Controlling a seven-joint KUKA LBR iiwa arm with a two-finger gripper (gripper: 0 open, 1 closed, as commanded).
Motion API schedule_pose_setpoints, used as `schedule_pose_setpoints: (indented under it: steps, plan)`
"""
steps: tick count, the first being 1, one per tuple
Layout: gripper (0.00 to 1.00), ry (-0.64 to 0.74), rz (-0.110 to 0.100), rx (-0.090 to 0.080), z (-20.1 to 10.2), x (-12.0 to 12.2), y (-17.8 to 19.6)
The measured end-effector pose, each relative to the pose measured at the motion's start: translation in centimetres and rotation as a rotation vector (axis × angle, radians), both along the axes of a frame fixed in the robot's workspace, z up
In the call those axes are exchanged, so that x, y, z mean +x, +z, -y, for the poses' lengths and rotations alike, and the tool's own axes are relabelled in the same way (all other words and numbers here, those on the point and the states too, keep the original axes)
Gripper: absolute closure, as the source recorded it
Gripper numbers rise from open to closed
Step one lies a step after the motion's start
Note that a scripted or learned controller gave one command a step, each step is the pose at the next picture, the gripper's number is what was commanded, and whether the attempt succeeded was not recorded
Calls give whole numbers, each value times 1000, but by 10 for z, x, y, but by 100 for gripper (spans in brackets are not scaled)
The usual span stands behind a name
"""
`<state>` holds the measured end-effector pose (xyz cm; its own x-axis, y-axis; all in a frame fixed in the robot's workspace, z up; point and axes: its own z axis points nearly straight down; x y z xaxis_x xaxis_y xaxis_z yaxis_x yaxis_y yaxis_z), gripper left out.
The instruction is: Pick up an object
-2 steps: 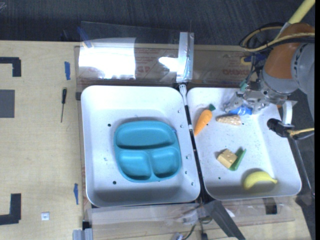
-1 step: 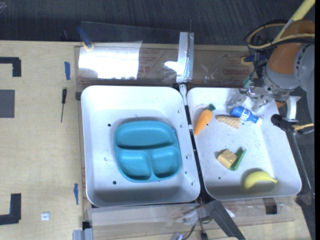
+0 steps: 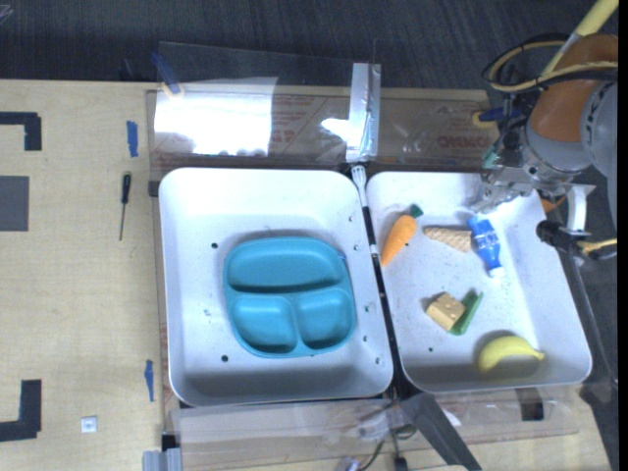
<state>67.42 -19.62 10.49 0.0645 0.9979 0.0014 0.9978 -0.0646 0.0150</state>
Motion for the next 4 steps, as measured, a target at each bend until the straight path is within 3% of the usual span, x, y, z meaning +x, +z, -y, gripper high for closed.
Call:
schedule_pose_setpoints:
  steps: [1, 2, 3, 4]
  plan:
    - [0, 2, -4, 5, -2, 0, -1]
    - [0, 32, -13, -2, -3, -53, -19]
    - [100, 30, -6, -3, -2, -51, -6]
    - [100, 123, 0, -2, -83, -99, 116]
